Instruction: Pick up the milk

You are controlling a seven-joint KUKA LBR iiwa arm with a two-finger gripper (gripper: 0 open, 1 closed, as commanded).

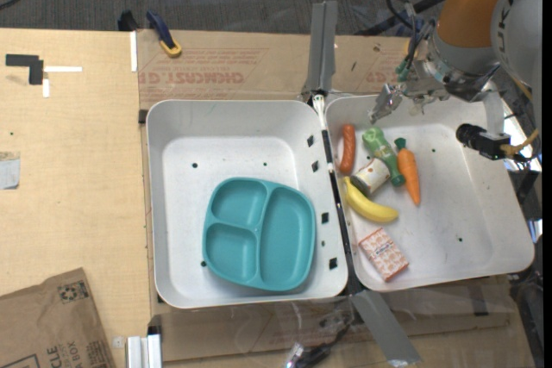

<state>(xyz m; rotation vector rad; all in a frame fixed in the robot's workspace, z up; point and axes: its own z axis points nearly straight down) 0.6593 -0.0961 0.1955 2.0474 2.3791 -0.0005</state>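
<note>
Your 2 white bins sit side by side; the left bin (172,185) carries a teal plate (259,233). The gripper (385,102) hangs over the right bin's (483,220) far left corner, and you cannot tell whether it is released or clenched. The milk (382,252), likely the small pinkish carton, lies flat near the front edge, just beside the banana (369,201). Expect it light, stiff and slick; grip across its narrow sides.

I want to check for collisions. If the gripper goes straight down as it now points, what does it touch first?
Probably the bare floor of the right bin near its back wall. The gripper hangs behind the green bottle, though depth is unclear.
</note>
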